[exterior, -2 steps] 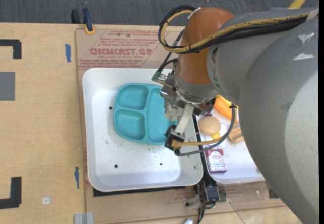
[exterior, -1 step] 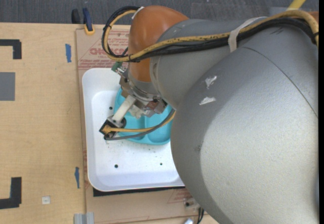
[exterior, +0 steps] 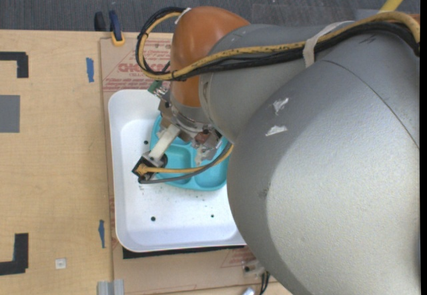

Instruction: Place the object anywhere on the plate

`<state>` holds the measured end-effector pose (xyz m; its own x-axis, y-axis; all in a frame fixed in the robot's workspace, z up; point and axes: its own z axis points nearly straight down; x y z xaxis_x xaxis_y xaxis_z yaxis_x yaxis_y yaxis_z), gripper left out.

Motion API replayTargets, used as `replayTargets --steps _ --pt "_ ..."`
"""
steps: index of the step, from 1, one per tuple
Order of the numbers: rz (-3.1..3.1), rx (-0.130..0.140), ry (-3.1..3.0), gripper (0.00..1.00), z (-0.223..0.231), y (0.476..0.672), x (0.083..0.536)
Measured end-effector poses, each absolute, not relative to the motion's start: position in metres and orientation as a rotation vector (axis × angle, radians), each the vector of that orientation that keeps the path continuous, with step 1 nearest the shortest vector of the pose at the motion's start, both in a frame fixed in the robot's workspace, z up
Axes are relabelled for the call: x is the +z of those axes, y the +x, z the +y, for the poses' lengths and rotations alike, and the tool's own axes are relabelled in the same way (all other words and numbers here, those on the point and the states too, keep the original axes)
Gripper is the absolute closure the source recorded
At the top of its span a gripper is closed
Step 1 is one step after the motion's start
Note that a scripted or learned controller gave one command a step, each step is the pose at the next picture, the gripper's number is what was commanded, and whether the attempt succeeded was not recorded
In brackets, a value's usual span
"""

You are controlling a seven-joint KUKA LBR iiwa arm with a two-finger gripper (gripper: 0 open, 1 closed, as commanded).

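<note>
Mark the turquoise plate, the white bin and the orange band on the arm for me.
Turquoise plastic divided plate (exterior: 208, 177): camera view, on its lower right compartment.
Shallow white bin (exterior: 175, 223): camera view, on bare floor near the front rim.
Orange band (exterior: 200, 37): camera view, on its rounded top above the wrist.

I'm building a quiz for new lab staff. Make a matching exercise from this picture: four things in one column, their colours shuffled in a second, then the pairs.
Things:
1. plate
2. bin
3. arm band
4. bench

Colours:
A. orange
B. light wood
C. turquoise
D. white

Pairs: 1-C, 2-D, 3-A, 4-B
</note>
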<state>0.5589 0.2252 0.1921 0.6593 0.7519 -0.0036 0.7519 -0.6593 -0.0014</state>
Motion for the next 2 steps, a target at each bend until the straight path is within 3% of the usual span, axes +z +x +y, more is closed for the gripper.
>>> replayTargets --steps 1,2 --pt "1.663 -0.002 2.665 0.0 0.225 0.531 0.244" --pt "1.994 0.004 2.424 0.0 0.225 0.491 0.309"
